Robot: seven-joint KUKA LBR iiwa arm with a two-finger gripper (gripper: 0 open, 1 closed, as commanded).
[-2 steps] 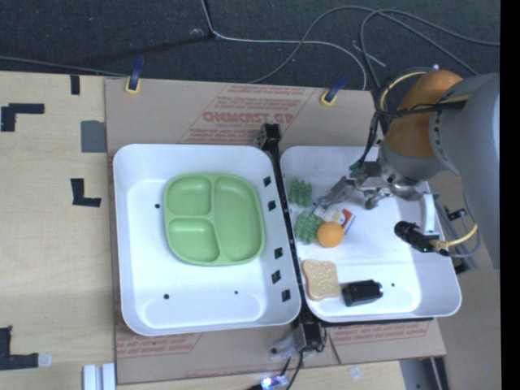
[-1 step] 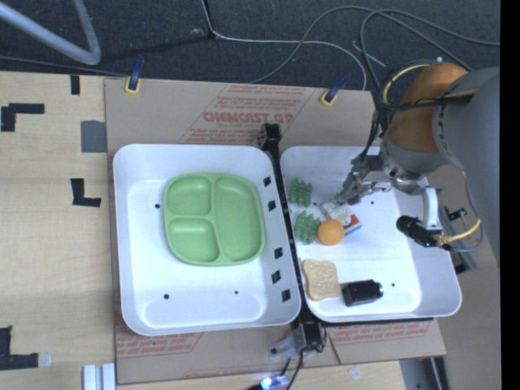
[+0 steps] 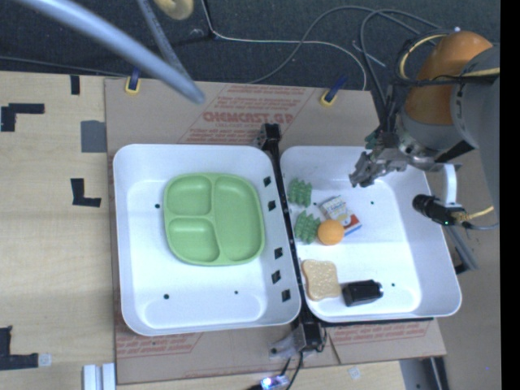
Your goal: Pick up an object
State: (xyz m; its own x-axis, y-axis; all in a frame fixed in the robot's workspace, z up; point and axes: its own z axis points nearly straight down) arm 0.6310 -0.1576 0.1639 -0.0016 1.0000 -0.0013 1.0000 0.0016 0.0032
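From my remote seat I see the gripper point(image 3: 363, 175) over the right bin's point(image 3: 422, 254) upper part, grip state unreadable, while the orange ball point(image 3: 330, 233) lies beside what may be a small carton point(image 3: 339, 211).

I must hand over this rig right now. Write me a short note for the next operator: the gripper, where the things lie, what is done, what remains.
Gripper: above the upper part of the right bin, nothing seen between its fingers; open or shut cannot be told.
Right bin: two green toys by the left wall, an orange ball touching a small packet, a slice of bread and a black block near the front.
Left bin: a green divided plate.
Done: nothing picked yet.
Left: lower onto one thing, grip it, lift it.
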